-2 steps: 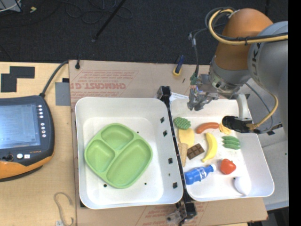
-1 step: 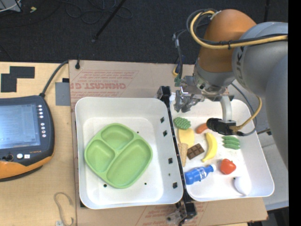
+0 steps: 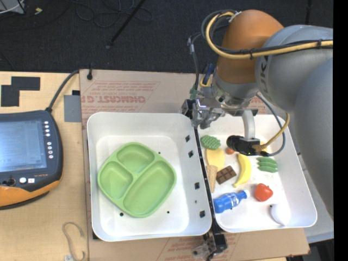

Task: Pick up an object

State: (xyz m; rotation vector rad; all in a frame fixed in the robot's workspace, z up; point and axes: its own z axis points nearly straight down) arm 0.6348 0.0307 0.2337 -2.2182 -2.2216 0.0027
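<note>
My fingers: open or closed, cannot tell | poised at right bin 11 o'clock corner, above green toy, likely the target | nothing visibly gripped

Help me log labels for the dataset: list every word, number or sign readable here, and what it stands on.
Red print on the cardboard sheet behind the bins: seen upside down, too blurred to read.
Red print on the cardboard at the front edge: too small to read.
Handheld screen: nothing legible.
</note>
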